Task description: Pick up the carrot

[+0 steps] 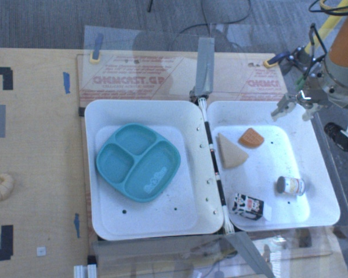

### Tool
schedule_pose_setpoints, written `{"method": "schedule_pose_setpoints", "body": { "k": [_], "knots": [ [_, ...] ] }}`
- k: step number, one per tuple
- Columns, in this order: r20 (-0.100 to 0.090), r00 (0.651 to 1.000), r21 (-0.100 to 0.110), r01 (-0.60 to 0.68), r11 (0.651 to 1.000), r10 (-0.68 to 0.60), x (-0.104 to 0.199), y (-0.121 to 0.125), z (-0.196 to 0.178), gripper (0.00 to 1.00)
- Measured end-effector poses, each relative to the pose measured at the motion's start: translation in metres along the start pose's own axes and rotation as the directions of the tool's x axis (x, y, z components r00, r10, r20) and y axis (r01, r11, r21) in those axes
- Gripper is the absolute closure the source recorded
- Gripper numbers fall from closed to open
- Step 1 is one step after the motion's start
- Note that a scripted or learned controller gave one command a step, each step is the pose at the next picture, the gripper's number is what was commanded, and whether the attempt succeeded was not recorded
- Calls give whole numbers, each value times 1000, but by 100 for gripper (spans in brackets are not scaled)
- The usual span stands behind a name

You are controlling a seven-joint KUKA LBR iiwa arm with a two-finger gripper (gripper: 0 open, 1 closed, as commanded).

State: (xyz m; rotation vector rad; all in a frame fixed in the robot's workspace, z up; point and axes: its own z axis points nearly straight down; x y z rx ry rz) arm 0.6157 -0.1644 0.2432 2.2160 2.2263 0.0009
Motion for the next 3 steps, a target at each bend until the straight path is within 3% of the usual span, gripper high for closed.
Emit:
{"method": "schedule_pose_setpoints", "body": {
  "k": [1, 2, 3],
  "knots": [
    [2, 945, -4, 327, 945, -327, 45, 5, 130, 0],
    [3, 946, -9, 324, 946, -324, 43, 6, 119, 100],
    [1, 976, -2, 219, 976, -219, 131, 21, 57, 100]
  ]
}}
